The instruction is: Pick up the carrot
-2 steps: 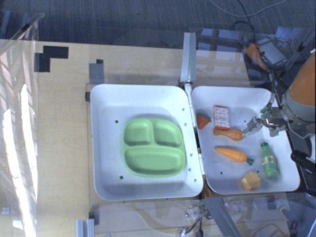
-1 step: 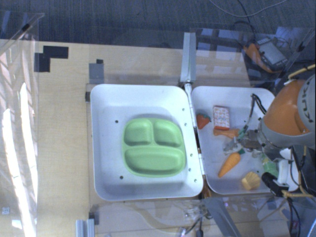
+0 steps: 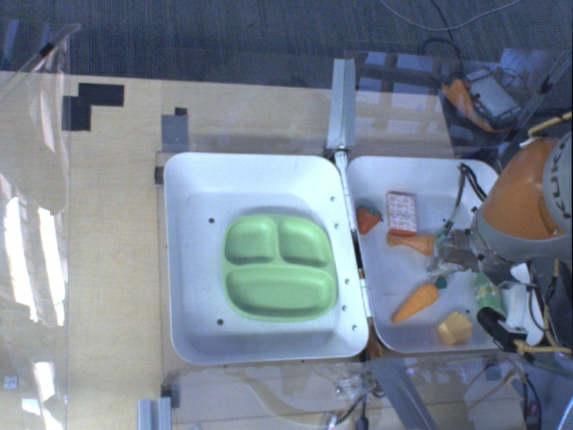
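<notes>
The grey two-finger gripper (image 3: 445,262) hovers just above the orange tapered carrot's (image 3: 417,303) green top; its opening cannot be determined. A descent that far off-centre risks a miss.

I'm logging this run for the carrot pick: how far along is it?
Done: the arm has reached into the right bin, and the tool sits just above the carrot's green top. In hand: nothing that can be seen; the carrot lies on the bin floor. Left: closing on the carrot and lifting it. Whether the tool touches it yet cannot be told from this view.
</notes>
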Motion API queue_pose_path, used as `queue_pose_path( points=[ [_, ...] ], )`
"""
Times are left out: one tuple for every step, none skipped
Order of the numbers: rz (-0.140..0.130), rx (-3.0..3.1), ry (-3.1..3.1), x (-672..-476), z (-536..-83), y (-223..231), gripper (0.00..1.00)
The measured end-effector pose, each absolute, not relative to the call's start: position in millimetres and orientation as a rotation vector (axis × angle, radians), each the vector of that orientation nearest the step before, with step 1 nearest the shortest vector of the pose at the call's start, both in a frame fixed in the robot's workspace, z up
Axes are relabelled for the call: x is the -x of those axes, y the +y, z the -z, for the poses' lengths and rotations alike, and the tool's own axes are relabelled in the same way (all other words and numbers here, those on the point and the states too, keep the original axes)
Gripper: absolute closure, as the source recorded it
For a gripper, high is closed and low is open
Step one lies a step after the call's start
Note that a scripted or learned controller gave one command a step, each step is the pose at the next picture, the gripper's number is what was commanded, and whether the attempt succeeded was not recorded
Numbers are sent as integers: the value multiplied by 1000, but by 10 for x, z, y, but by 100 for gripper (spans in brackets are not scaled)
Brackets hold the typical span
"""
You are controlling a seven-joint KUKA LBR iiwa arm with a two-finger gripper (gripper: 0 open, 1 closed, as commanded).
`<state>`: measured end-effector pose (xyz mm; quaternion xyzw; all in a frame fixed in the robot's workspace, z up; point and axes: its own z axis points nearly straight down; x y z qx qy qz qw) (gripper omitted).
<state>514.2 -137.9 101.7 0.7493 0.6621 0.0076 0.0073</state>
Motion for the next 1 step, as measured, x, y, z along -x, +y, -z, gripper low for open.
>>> queue_pose_path(
  points=[
    [-7, -2637, 1701, -5349, -1856, -784, 100]
  ],
)
